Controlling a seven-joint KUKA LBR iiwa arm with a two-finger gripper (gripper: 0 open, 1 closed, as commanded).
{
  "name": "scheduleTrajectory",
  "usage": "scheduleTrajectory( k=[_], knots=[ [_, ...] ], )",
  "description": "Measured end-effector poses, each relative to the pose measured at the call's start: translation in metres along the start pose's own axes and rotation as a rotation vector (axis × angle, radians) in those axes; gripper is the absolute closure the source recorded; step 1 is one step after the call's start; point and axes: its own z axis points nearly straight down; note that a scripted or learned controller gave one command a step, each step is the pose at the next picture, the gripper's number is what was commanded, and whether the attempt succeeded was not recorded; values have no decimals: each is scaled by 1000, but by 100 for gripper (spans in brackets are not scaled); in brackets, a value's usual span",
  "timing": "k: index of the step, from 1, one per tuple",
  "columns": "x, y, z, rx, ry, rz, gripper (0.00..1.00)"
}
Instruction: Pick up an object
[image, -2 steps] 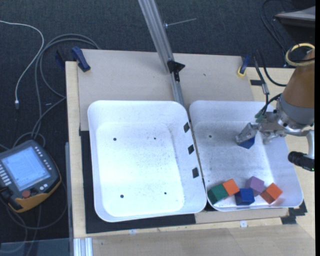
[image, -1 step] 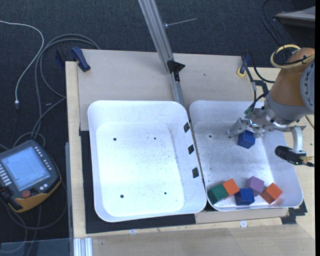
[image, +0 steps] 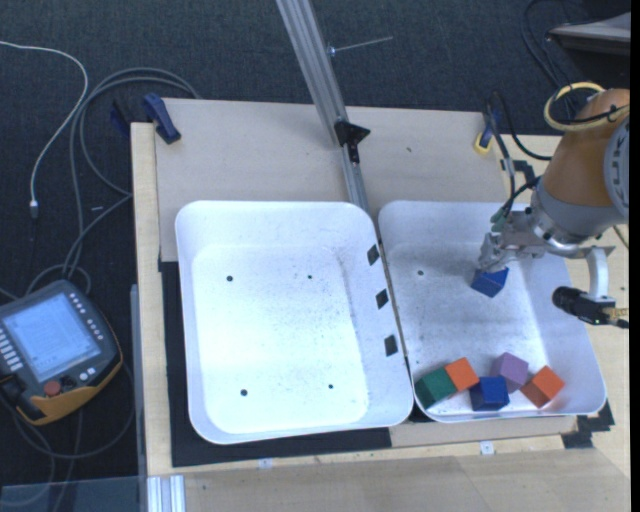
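My gripper (image: 491, 268) hangs over the upper middle of the right bin (image: 430, 240), reaching in from the right. A small blue block (image: 489, 284) sits tilted between the fingertips, and the fingers are closed on its top. It looks slightly raised off the bin floor. Along the right bin's front edge lie a green block (image: 435, 385), an orange block (image: 461, 373), a second blue block (image: 490, 393), a purple block (image: 513, 368) and another orange block (image: 545, 385).
The left bin (image: 200, 240) lies beside the right one, separated by a ridge with black clips (image: 381, 298). A slanted metal rail (image: 325, 80) crosses the bench at the back. A black fitting (image: 582, 303) on the arm sticks out over the right bin's right rim.
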Motion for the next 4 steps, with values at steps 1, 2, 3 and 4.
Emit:
scheduleTrajectory(
  k=[1, 2, 3, 4],
  knots=[
    [0, -1, 1, 3, 1, 1, 0],
    [0, 0, 20, 2, -9, 4, 0],
    [0, 3, 6, -7, -9, 3, 100],
    [1, 2, 8, -3, -8, 3, 0]
  ],
)
